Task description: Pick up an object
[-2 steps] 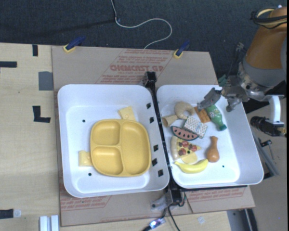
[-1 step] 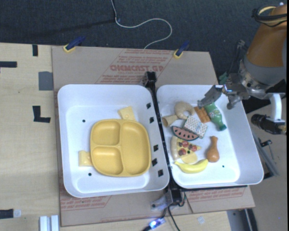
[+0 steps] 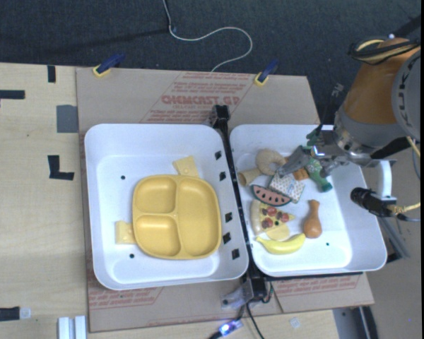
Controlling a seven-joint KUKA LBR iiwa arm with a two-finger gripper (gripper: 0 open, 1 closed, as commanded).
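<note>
While over the right bin (image 3: 339,256), gripper (image 3: 304,162) hangs beside the watermelon slice (image 3: 271,194); fingers' state can't be told.

Toy food pieces lie loose in a cluster beside and below the gripper (image 3: 312,159): a beige rounded piece (image 3: 270,161) just to its left, a checkered wedge (image 3: 288,186) and a green piece (image 3: 318,174) right under it. Further below lie a flat watermelon slice (image 3: 271,195) and a pizza slice (image 3: 268,218). A brown drumstick (image 3: 312,219) stands lengthwise nearby, and a curved yellow banana (image 3: 283,244) is farthest away.
</note>
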